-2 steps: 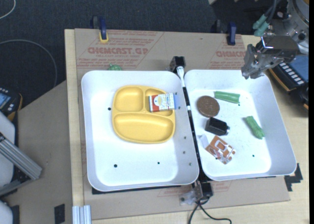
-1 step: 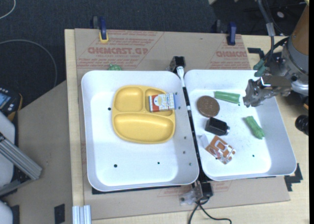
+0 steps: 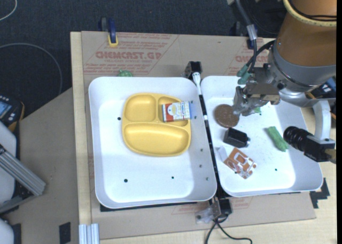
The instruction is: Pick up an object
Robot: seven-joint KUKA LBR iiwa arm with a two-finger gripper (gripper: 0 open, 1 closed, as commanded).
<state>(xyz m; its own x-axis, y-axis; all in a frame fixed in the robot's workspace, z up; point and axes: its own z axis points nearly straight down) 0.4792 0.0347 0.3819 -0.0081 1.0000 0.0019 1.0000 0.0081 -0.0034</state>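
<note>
gripper (image 3: 241, 110) over flat brown round disc (image 3: 225, 116) | finger state unclear | rt bin (image 3: 299, 178)

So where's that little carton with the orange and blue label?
The small carton lies in the left bin, resting in the upper right compartment of the yellow divided plate, near the edge shared with the right bin.

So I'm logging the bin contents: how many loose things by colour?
Yellow: 1, divided plastic tray
White-and-orange: 1, small carton
Brown: 1, round disc
Black: 1, small block
Green: 1, short stick
Orange-and-white: 1, crumpled packet
Total: 6
</note>
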